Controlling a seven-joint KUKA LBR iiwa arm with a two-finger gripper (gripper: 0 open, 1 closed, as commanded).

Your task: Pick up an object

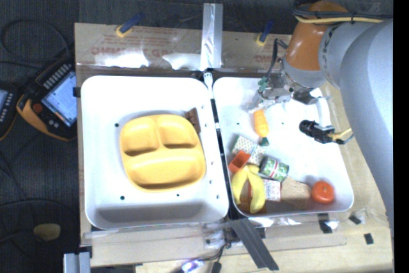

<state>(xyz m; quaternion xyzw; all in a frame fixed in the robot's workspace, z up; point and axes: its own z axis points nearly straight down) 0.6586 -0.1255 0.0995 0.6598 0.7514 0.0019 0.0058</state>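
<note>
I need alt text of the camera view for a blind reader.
The grey arm's claw hangs over the right bin, just above a toy carrot. Banana, can and tomato lie nearer. The left bin holds a yellow tray.

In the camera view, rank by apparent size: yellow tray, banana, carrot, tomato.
1. yellow tray, by far the largest
2. banana
3. carrot and tomato: close in area, not ranked

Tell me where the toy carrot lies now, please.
The carrot lies in the right bin, in its upper middle part, just below the gripper and above the checkered packet.
</note>
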